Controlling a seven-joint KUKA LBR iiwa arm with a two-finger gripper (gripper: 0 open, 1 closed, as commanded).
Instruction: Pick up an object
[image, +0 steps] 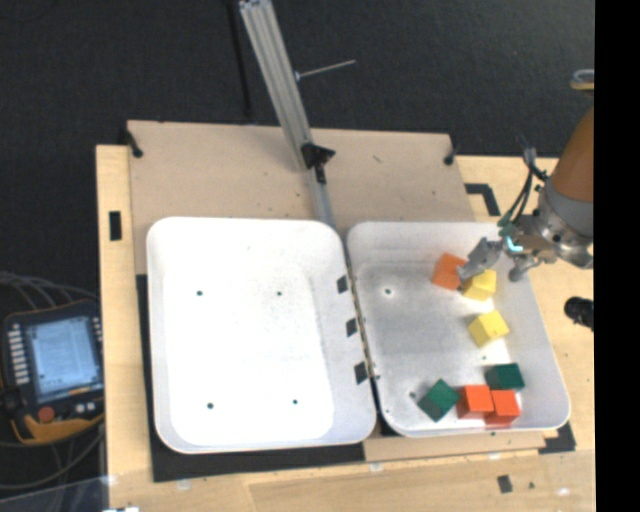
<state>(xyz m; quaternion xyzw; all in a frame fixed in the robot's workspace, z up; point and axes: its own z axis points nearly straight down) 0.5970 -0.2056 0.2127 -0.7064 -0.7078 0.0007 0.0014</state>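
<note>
- Orange block (447, 270) sits in the right bin (400, 400), upper part, just beside a yellow block (481, 285) that touches or nearly touches it.
- Gripper (492, 259) is low over this pair, arm coming in from the right; one finger looks set between or against the two blocks.
- Risk: blocks are packed close, so a finger could land on top of one or push the orange block away instead of straddling it; a closing grip might also catch a corner and let the block slip or twist out.
- Risk: yellow block may get dragged along or nudged.
- Jaws: appear slightly apart, nothing seen clamped between them; contact with the blocks likely but too small to confirm.
- Other blocks, a second yellow block (488, 327), green blocks (437, 399) and orange ones near the bin's lower edge, lie well apart from the gripper.
</note>
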